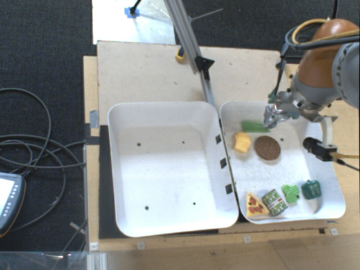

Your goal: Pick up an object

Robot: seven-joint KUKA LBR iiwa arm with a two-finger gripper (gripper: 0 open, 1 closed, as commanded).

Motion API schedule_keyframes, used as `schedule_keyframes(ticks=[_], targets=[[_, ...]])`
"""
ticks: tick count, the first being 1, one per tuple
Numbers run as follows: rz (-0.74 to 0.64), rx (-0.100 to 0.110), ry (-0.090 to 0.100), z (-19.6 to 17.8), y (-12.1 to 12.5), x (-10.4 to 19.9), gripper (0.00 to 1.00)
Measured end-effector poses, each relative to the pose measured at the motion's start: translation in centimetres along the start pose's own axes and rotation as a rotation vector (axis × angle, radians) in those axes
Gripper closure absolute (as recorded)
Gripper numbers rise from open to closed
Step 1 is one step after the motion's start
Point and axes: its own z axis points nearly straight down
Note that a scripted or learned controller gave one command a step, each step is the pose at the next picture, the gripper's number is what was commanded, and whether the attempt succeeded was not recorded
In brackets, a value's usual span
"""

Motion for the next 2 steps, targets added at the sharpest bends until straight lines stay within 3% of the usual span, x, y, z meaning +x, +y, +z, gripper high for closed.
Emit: schedule_keyframes(ticks=[1,2], targets=[[-0.004,-0.001,0.0,-4.3,0.2,0.0,1.0],[-0.009,0.004,0.003,-5.1,-1.2,4.4,1.0]])
